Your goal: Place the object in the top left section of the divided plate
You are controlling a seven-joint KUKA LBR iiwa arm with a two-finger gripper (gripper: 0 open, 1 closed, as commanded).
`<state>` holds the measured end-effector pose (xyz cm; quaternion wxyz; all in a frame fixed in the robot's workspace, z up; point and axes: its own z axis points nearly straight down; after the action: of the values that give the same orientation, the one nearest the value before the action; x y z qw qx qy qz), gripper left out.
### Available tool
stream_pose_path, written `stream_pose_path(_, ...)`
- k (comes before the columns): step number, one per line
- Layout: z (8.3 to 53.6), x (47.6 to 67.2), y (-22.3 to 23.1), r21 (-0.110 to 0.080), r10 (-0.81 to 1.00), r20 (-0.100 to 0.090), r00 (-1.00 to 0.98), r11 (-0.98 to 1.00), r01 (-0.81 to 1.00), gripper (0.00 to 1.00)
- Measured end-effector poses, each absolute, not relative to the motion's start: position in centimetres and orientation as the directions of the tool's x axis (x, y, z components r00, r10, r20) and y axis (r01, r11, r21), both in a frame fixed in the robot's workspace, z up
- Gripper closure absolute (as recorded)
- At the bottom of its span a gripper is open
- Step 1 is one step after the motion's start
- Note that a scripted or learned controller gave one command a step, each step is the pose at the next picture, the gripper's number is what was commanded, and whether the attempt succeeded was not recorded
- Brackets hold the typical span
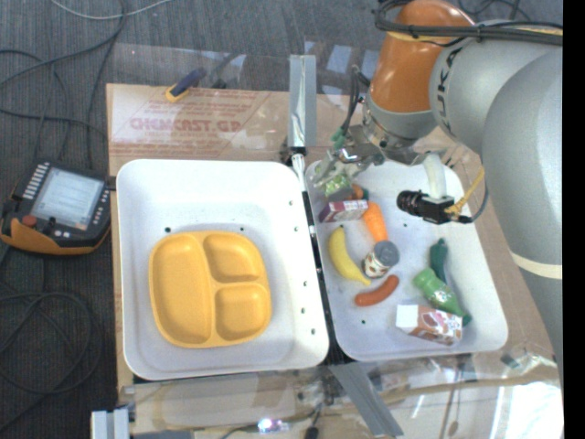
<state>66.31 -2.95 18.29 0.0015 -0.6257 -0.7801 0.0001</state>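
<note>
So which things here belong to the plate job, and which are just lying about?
Part of the job:
- divided plate, yellow, in the left bin
- gripper, over the right bin's far corner
- food items there; the one to be moved isn't clear

Lying about:
- pendant on the floor
- blue-and-yellow tool on the board

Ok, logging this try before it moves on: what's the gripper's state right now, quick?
Gripper: low over the far left corner of the right bin, above the toy food; its state cannot be told from this view.
</note>
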Motion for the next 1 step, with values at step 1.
stream_pose_path(1, 18.28, 60.99, -0.24, -0.002, 0.888, 0.002, -0.460, 0.460, 0.888, 1.00)
